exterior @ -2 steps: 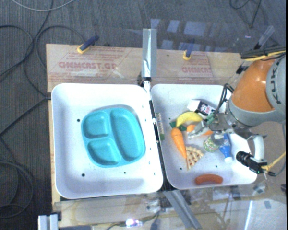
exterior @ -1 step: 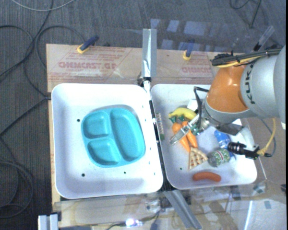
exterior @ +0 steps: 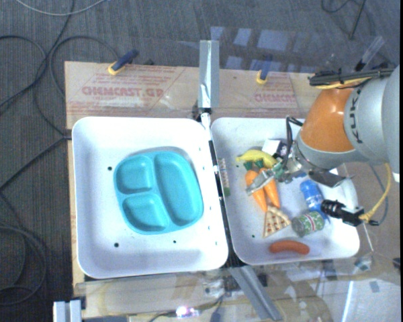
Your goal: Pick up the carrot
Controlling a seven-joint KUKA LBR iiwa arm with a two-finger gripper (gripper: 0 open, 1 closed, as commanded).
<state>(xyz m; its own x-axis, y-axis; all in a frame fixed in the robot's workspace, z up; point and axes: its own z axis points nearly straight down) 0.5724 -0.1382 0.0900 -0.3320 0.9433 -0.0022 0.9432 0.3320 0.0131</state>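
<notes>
A: Carrot, orange, tapered, plastic-looking (exterior: 269, 194): lying in the right-hand shallow white bin (exterior: 245, 240), near its middle, leafy end toward the yellow toy banana (exterior: 256, 157), tip pointing at the wedge of toy pizza (exterior: 275, 221).

B: Claw (exterior: 279, 171), status?

A: Hovering right at the carrot's upper end. Whether it is apart or together, I cannot tell; the metal parts are blurring into the clutter there.

B: Neighbours to be minding?

A: Blue bottle (exterior: 311, 194) and green-labelled can (exterior: 309, 223) just to the carrot's right; red sausage (exterior: 289, 247) well below. Left-hand white bin (exterior: 94, 240) is carrying only the light-blue divided tray (exterior: 160, 191).

B: Recommended handling?

A: Judging from this: closing across the carrot's narrow width rather than along it, gripping at the thick upper half, going low enough to seat it, then lifting straight so the pizza wedge is not being dragged along.
</notes>
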